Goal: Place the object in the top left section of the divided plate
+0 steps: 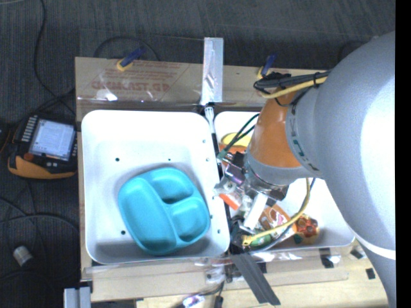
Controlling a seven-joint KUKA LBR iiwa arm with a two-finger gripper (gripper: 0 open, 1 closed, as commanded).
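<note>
A turquoise divided plate [162, 209] lies in the left bin [103, 140], towards its front. It has one large section on the left and two smaller ones on the right, and nothing lies in any of them. My gripper [243, 205] reaches down into the right bin [334, 233], close to the wall between the two bins. A small orange-red object [231, 201] shows right beside it, partly hidden by the wrist. Whether the gripper holds it is not visible.
The grey arm with its orange band [273, 140] covers most of the right bin. Under it show a yellow and orange item [232, 144] at the back, a printed packet [276, 217] and a small multicoloured toy [306, 227] at the front. Cables hang around the wrist.
</note>
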